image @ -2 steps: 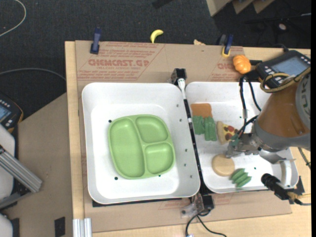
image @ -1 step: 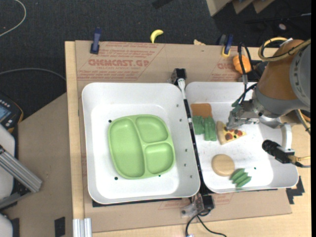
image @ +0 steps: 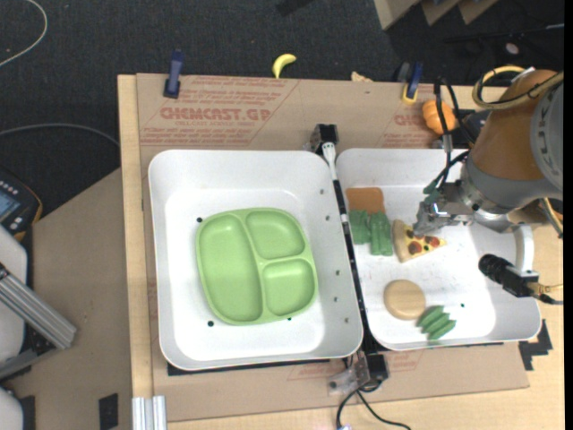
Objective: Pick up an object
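Fingers hang low over the pizza slice in the right bin; whether they are spread or clenched, cannot tell. Slice lies flat, not lifted. Grasp and lift remain, by my judgement.

Two bins are sitting on the bench: the left bin is holding one green tray. The right bin is holding five toy foods: toast, beans, pizza, cookie, and, at five o'clock, a pod.
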`<state>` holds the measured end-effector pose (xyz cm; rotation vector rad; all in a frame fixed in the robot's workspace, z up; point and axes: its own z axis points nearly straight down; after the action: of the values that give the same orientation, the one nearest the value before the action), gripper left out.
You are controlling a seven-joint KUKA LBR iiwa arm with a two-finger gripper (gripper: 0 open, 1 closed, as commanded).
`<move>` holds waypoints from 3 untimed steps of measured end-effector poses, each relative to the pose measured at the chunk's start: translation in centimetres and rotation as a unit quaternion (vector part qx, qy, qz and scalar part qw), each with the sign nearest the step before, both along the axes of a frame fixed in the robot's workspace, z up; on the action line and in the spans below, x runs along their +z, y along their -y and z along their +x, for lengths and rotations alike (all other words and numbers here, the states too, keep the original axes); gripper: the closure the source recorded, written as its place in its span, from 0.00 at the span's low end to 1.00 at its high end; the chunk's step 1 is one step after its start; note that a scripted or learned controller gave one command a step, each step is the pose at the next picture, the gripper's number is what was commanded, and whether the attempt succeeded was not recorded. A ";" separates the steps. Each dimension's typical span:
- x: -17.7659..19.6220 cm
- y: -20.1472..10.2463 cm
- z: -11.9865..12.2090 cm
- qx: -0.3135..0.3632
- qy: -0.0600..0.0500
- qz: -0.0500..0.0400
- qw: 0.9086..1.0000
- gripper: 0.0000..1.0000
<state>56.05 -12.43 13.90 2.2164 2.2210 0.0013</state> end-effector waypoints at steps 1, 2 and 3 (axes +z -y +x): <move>0.0 0.0 0.0 0.000 -0.001 0.000 1.000 0.00; 1.0 0.0 0.0 0.000 0.001 -0.001 1.000 1.00; 1.0 0.0 0.0 0.000 0.000 -0.001 1.000 0.00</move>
<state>56.08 -12.41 14.87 2.2145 2.2206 0.0007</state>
